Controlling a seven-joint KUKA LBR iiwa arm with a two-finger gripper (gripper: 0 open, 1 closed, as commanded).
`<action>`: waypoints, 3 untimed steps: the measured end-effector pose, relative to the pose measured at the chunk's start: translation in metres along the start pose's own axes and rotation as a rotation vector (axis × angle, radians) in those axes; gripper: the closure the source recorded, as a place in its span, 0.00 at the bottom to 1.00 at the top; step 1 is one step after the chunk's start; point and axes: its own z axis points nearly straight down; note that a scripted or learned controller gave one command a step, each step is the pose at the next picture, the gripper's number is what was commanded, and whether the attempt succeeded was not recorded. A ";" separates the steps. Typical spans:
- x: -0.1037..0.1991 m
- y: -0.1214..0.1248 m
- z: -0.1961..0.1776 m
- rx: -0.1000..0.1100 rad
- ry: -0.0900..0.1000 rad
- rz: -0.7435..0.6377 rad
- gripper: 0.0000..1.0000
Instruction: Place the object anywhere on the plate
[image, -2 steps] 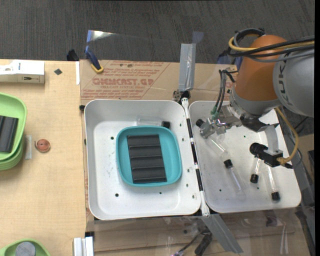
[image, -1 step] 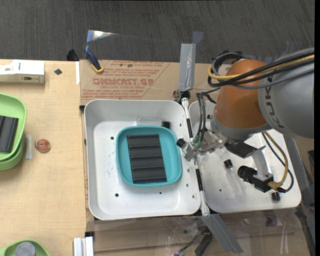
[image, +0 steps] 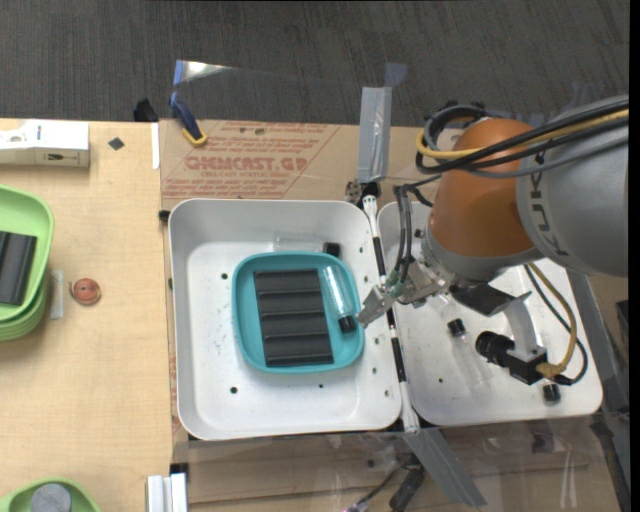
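Observation:
A teal plate (image: 246, 300) with a dark ridged insert lies in the left white bin (image: 200, 380). My gripper (image: 372, 306) hangs over the divide between the two bins, just off the plate's right rim. A small black object (image: 347, 323) sits at that rim, directly below and left of the gripper tip. The view does not show whether the gripper holds it or whether it rests on the plate. The arm's orange band and grey body cover much of the right bin's back.
Another small black piece (image: 332, 250) lies in the left bin behind the plate. The right bin (image: 440, 390) holds two small black bits (image: 455, 327) (image: 551, 392). A green tray (image: 22, 262) and a cardboard sheet (image: 250, 160) lie outside the bins.

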 end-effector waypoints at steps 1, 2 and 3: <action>-0.056 -0.013 -0.020 -0.001 -0.001 0.075 0.00; -0.100 -0.047 -0.072 -0.002 -0.001 0.036 0.00; -0.125 -0.061 -0.184 -0.002 -0.002 0.037 0.00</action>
